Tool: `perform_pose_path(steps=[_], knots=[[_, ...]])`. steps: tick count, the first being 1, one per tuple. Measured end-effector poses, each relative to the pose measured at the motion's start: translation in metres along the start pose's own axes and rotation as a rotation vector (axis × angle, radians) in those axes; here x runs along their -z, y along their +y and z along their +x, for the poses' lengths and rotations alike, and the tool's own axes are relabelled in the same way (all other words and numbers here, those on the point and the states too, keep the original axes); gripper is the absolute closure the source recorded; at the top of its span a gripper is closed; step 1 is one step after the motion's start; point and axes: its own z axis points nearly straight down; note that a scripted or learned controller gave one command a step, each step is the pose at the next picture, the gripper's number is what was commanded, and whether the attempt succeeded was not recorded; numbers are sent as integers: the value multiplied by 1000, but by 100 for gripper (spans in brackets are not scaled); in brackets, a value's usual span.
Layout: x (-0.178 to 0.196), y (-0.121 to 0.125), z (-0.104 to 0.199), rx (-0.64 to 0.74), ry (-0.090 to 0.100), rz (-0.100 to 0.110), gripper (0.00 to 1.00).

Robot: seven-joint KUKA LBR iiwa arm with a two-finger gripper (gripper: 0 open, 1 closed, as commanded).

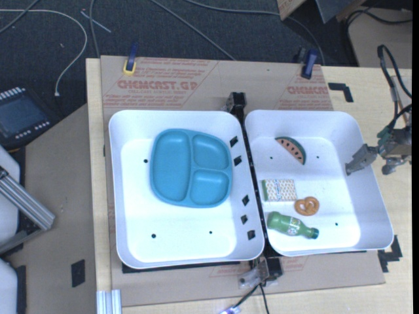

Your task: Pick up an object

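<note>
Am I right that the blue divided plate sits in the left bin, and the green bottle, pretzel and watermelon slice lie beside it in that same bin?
Not quite. The camera view shows the blue divided plate in the left bin, but the green bottle, pretzel and watermelon slice lie in the right bin.

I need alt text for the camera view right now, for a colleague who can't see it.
The gripper hovers at the right bin's right edge, holding nothing. That bin holds a watermelon slice, a patterned packet, a pretzel and a green bottle; the left bin holds a blue divided plate.
</note>
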Motion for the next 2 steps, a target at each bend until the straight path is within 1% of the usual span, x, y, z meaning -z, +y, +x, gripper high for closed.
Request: perform_pose_path(steps=[1, 2], knots=[[6, 2, 1, 4, -3, -12, 0], [-43, -1, 10, 4, -1, -8, 0]])
